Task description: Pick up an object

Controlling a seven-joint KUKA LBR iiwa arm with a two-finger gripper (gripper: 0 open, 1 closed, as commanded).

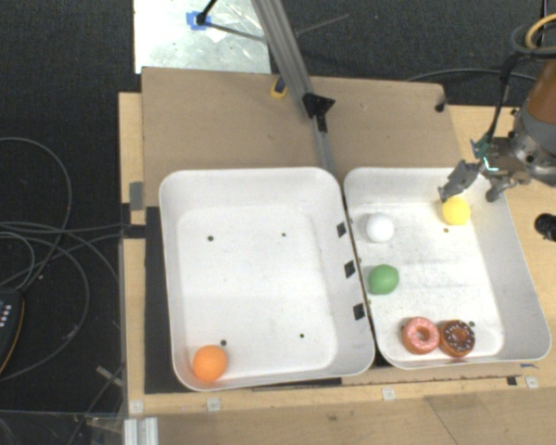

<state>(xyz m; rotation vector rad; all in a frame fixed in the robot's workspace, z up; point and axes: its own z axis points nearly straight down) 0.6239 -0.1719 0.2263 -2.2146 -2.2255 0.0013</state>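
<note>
Reaching in from the right edge, grey arm with orange band [549,100] above the wrist, two-finger gripper [476,184] hanging over the upper right corner of the right shallow white plastic bin [528,295], well above the rim. Fingers [456,182] spread apart, 1 pale finger angled down to the left, the other to the right, nothing between them. Just below the left finger, small yellow ball [456,211] on the bin floor near the far wall, very close to the fingertip but whether touching cannot be told. Further left in the same bin, small white ball [379,228] close to the left wall; below that, round green ball [383,279], also near the left wall. Near the front wall, 2 ring-shaped toy doughnuts side by side and touching: pink-frosted doughnut [421,335] on the left, dark chocolate-brown doughnut [458,338] on the right. Beside it, left shallow white plastic bin [259,184], holding 1 orange ball [208,362] in the near left corner. Both bins on a brown cardboard-covered bench [213,109], slanted grey metal pole [287,44] crossing the top, black cables [37,239] looping over dark carpet at the left
</note>
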